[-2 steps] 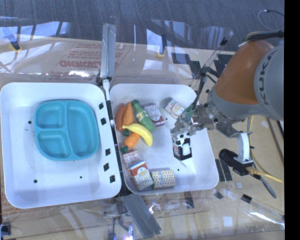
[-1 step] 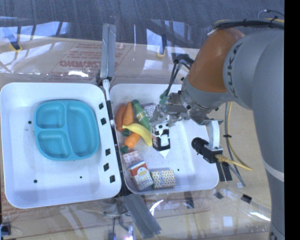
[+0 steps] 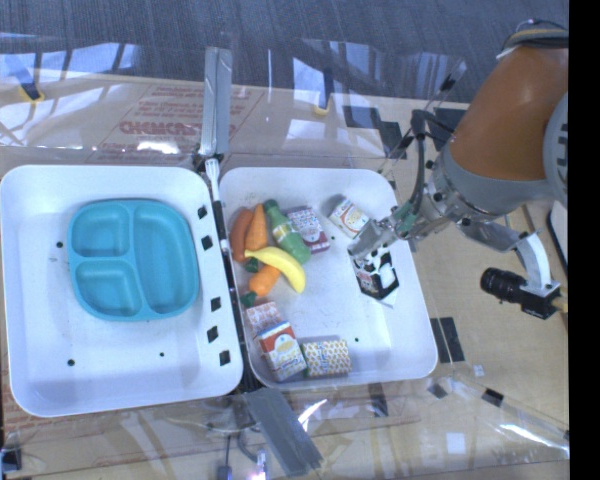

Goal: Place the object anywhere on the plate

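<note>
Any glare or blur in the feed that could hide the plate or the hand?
Camera view: glare streaks on the clear sheeting behind the bins, none on the blue plate; the hand looks soft and dark against the right bin, with the small toys slightly blurred.

Arm (image 3: 500,128) reaching from right, gripper (image 3: 372,243) low — fingers (seemingly) closed

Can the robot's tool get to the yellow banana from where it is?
Probably yes. The tool hangs over the right bin, and the banana lies on top, nothing covering it, with bare floor between them.
</note>
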Action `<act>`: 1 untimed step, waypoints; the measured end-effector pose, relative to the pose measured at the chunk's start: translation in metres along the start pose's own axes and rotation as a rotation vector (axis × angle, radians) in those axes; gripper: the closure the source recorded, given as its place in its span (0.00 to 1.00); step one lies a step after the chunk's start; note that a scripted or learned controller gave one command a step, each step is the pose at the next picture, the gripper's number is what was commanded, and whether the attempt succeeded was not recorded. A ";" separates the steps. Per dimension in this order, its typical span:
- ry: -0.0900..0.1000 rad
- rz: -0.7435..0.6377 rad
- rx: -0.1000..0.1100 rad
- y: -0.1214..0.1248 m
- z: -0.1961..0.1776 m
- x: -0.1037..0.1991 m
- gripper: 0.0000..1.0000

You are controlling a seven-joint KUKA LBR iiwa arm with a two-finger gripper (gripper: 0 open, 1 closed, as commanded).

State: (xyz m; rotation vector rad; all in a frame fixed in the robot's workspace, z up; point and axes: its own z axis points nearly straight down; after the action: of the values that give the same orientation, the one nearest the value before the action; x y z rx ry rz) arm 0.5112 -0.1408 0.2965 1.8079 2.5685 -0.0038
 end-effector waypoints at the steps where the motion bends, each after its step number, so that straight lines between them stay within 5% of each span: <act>1: 0.003 0.127 0.007 0.075 0.075 0.081 1.00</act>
State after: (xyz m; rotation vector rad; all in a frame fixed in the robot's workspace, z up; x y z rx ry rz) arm 0.5544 -0.0397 0.2209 1.9711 2.4542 -0.0099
